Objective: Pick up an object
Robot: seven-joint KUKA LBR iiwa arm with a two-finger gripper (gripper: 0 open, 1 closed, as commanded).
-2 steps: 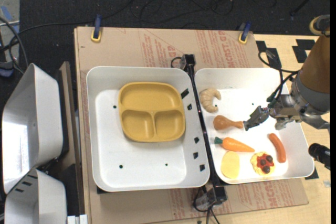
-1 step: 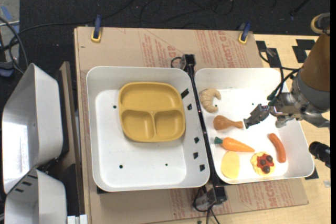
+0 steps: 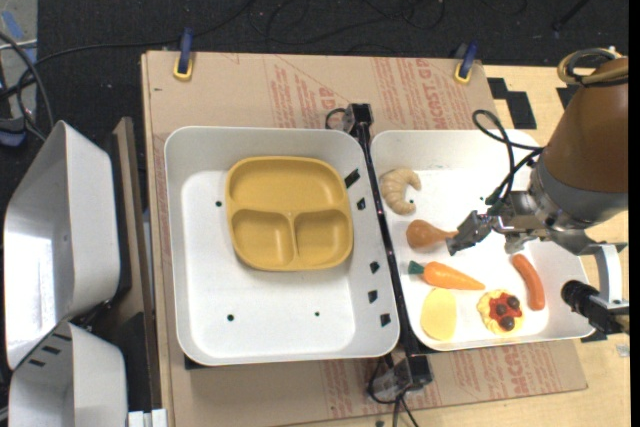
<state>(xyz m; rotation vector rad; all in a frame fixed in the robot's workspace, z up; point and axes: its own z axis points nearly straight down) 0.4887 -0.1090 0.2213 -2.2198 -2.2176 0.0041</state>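
right bin (image 3: 440, 147) holds toy food: croissant (image 3: 401, 188) at far left, drumstick (image 3: 430, 234) just below it, carrot (image 3: 452, 277) nearer, yellow slice (image 3: 438, 314) and small pizza piece (image 3: 501, 309) at near edge, sausage (image 3: 529, 280) to the right. left bin (image 3: 190, 215) holds a yellow divided plate (image 3: 290, 213). gripper (image 3: 471, 233) sits low over the right bin, tip just beside the drumstick's narrow bone end, maybe touching, hard to call. cannot tell if jaws are open or closed, they're dark and small against the wrist. nothing seen between them, so no grasp claimed. likely target is the drumstick. guess: hollow plastic, light, stiff, smooth and a bit slippery, rounded fat end would squirt out of a pinch. better hold looks like across the thin neck where meat meets bone, or across the middle of the bulb with jaws square to it. not fragile. carrot lies near, could get nudged.
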